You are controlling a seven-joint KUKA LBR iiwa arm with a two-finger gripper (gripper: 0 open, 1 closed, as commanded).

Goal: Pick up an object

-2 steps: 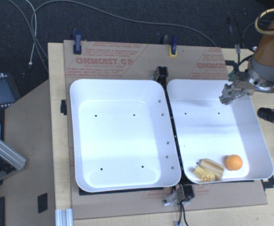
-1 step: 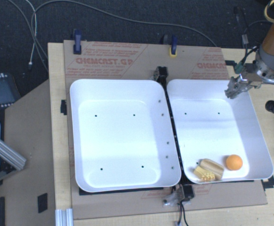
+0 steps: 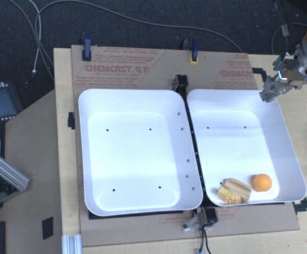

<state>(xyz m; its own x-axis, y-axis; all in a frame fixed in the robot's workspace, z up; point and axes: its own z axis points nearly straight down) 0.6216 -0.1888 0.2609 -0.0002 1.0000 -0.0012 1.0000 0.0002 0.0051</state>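
An orange ball lies in the near right corner of the right bin. Beside it, to its left, rest a tan bread-like piece and a small yellow corn-like piece, touching each other. My gripper hangs over the far right corner of the right bin, well away from these objects. I see nothing between its fingers.
The left bin lies beside the right one on a cardboard-covered board. Blue clamps hold the board's far edge. Cables run across the dark floor behind. A grey rail juts in at the left.
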